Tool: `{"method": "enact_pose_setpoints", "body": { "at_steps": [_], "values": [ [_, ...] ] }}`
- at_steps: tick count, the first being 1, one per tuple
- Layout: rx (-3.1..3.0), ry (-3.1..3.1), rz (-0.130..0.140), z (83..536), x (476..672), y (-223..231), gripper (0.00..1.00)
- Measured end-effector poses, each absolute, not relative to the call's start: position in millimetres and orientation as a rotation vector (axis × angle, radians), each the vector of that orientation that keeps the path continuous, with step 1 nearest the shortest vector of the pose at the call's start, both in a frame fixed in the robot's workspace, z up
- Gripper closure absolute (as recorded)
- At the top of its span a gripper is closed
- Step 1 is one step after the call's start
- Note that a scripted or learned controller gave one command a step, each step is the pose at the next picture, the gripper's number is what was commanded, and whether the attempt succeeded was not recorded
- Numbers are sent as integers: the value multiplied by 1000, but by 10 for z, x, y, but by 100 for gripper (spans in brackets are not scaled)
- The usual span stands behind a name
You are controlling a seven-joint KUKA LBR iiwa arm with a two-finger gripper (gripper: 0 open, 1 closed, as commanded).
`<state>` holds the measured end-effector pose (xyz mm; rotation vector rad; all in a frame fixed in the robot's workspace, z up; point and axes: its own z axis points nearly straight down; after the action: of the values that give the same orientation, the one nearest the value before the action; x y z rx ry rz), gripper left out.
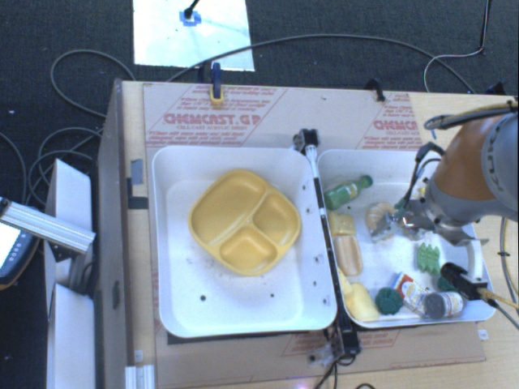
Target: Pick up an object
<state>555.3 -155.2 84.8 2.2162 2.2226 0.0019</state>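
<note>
Bottle [348,190] lies pointing upper right.

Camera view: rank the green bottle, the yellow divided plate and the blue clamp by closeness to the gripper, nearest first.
From the gripper, in the right bin:
1. Green bottle, right bin, just left of it.
2. Yellow divided plate, left bin.
3. Blue clamp, bench's far edge.

Fixed overhead camera — slanted down on both bins [243,156].
</note>
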Motion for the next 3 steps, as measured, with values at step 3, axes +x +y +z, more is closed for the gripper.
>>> {"method": "enact_pose_setpoints", "body": {
  "at_steps": [3],
  "values": [
    [2220, 2223, 0, 1408, 5061, -1360, 0]
  ]
}}
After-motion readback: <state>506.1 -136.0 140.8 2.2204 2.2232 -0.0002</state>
